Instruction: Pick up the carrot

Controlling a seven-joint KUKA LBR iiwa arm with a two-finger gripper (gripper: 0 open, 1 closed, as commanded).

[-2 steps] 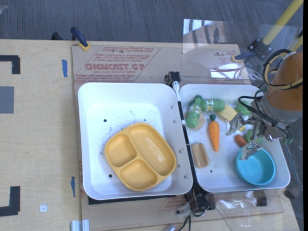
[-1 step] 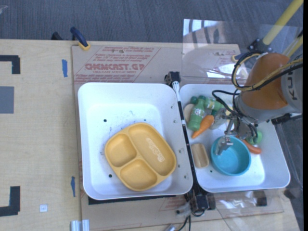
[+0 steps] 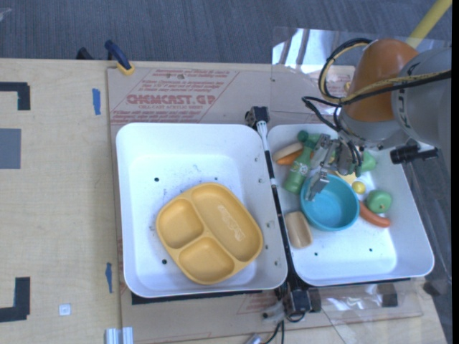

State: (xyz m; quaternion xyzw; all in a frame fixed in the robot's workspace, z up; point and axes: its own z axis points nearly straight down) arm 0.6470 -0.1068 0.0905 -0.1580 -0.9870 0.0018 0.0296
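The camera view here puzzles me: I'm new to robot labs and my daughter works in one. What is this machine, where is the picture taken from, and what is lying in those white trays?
You are looking down at a slant from one fixed camera above a bench. The grey machine with the orange band is a robot arm reaching in from the right. Its gripper hangs over the right bin, above a blue bowl. I cannot tell whether it holds anything.

That bin also holds toy food: a green bottle, an orange carrot at the far left corner, a tan bread-like piece, and a green round piece.

The left bin holds a yellow divided tray.
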